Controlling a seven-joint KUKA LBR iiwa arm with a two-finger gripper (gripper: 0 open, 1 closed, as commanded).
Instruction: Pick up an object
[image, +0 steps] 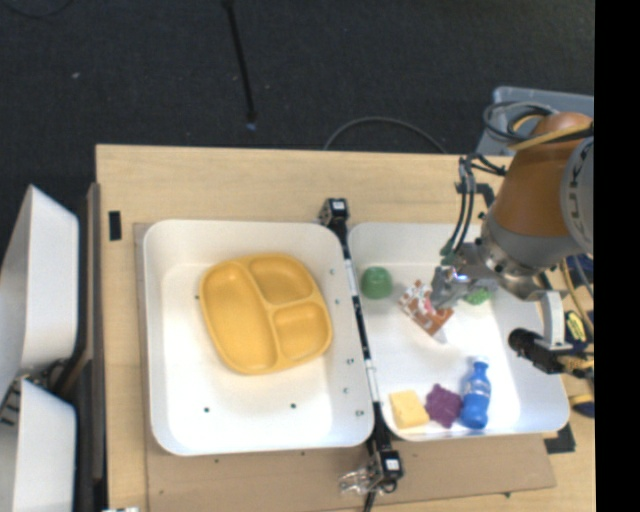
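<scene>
My gripper (447, 290) hangs low in the right bin (400, 245), in its upper middle part. Its tip is right beside a small red-and-white packet (427, 309), which lies just to its lower left. A green ball (376, 282) rests near the bin's left wall. A second green thing (478, 295) peeks out from under the wrist. Along the front wall lie a yellow block (407, 408), a purple lump (443, 405) and a blue bottle (476, 394). The arm's body hides the fingers.
The left bin (170, 400) bears a yellow divided plate (266, 311). A black clamp (333, 211) sits at the far end of the wall between the bins, and a metal one (368, 478) at the near end. White boxes (40, 280) stand left of the bench.
</scene>
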